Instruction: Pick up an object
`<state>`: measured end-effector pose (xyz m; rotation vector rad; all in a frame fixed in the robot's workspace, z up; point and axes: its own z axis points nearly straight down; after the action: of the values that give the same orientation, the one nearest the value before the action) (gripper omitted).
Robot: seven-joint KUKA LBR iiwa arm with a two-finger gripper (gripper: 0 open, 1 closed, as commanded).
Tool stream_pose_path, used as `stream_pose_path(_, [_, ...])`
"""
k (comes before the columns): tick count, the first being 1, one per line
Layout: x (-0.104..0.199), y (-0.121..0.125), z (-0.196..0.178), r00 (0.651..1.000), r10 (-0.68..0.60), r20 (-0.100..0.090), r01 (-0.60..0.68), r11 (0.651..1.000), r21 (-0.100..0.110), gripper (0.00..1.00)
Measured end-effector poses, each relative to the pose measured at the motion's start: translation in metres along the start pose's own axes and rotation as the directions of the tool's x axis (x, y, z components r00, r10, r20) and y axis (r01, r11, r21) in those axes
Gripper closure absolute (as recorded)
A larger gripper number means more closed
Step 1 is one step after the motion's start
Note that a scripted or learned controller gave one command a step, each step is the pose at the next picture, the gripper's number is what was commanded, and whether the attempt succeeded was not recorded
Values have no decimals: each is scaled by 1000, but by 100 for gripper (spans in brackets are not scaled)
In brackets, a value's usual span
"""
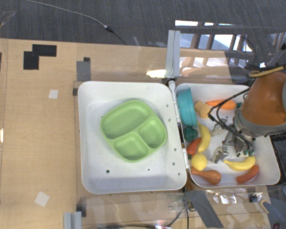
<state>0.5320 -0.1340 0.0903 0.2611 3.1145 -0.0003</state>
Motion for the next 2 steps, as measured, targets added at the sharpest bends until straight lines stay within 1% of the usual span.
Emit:
stream_pose_path(1, [5, 44, 0, 999, 54, 3, -54, 999, 2, 0])
stream_pose_path(2, [-81, 63, 3, 991, 133, -2, -133, 991, 1, 0])
